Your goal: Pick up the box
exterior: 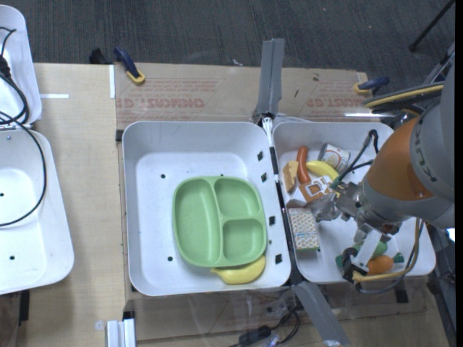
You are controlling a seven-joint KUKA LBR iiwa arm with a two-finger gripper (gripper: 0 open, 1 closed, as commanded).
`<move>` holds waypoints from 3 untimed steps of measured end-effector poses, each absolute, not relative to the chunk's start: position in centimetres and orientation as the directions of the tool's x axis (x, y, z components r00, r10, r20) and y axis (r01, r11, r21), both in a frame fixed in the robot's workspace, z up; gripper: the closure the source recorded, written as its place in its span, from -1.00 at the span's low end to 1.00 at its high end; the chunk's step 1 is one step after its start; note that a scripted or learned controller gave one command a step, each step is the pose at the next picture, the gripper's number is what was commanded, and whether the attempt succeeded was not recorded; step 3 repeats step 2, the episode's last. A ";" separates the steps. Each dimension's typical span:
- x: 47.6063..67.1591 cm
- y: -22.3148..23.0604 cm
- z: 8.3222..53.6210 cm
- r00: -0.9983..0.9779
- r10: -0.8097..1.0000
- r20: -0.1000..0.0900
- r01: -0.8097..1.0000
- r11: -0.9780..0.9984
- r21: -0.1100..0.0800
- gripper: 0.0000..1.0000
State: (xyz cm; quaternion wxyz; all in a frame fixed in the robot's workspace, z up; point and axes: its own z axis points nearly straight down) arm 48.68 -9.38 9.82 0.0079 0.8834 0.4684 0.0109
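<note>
1. Box lies flat at the right bin's left wall, beside the carton.
2. Gripper hangs near the box's upper right corner; grip state: cannot tell.
3. Advice: centre over the box, clear of the wall, then descend.

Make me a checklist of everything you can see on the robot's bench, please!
Surface: wooden bench bearing two white bins, left bin and right bin.
Job's things: patterned box lying flat in the right bin, near its left wall.
Clutter: green divided plate in the left bin, partly over a yellow banana; small toy foods at the back of the right bin.
Grippers: gripper low over the right bin, just right of the box; nothing seen between its fingers.
Cables: black cable over the white tray on the left.
Surroundings: blue clamps at the bench's far edge; dark floor.
</note>
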 end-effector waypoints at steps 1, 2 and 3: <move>50.8 -9.4 9.3 0.740 0.672 0.002 0.672 -0.740 0.004 -1.00; 55.5 -9.7 9.1 0.789 0.615 -0.004 0.615 -0.789 -0.002 -1.00; 55.5 -9.7 9.1 0.789 0.615 -0.004 0.615 -0.789 -0.002 -1.00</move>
